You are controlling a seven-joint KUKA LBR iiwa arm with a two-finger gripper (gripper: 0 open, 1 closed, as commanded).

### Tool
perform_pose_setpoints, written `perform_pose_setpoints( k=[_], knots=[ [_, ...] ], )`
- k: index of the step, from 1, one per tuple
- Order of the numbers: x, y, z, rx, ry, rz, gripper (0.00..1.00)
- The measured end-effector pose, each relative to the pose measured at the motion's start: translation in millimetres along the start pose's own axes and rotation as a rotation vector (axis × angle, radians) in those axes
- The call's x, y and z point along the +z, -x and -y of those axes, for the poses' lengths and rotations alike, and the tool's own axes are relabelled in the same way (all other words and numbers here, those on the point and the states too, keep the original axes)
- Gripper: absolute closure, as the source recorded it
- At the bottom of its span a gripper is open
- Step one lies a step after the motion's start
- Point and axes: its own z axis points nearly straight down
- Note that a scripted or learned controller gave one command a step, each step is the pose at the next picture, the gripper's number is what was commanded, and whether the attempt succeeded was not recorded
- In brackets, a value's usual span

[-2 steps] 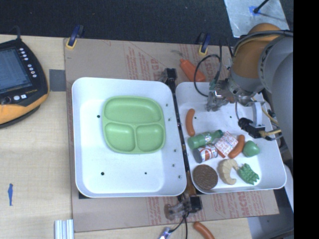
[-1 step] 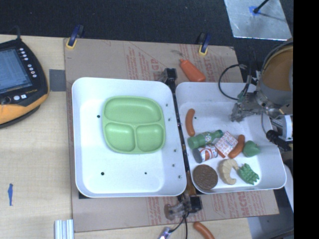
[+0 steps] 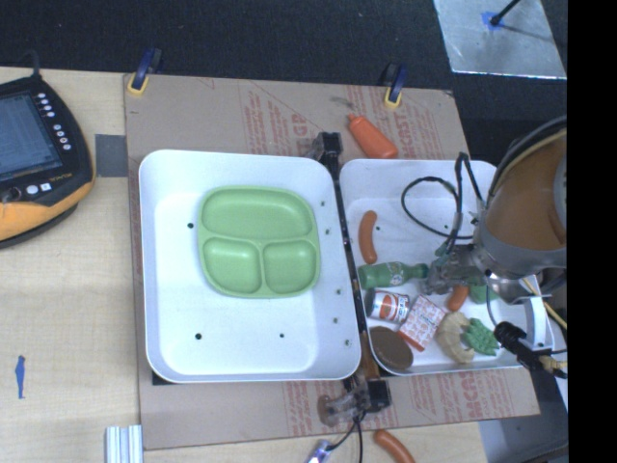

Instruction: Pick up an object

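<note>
I can't tell the gripper (image 3: 451, 276) state. It sits just right of the green bottle (image 3: 389, 274); clutter there risks a 2-item snag or miss.

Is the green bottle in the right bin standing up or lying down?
Lying down. The green bottle rests on its side on the floor of the right bin, neck pointing toward the gripper.

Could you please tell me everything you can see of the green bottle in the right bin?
The green bottle lies on its side in the right bin, its length running left to right with the narrow neck toward the gripper. It looks like glossy plastic or glass with a pale label around the middle. Its wider end sits near the bin's left wall. A red can lies just below, close or touching. A sausage lies above it.
</note>
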Motion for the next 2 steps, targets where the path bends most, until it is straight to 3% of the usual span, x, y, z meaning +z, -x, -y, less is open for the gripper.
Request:
perform_pose_setpoints(
  k=[1,2],
  knots=[
    [-1.5,64.5,-103.1,0.002,0.003,0.001,0.00],
    [-63.6,64.5,-139.3,0.002,0.005,0.001,0.00]
  ],
)
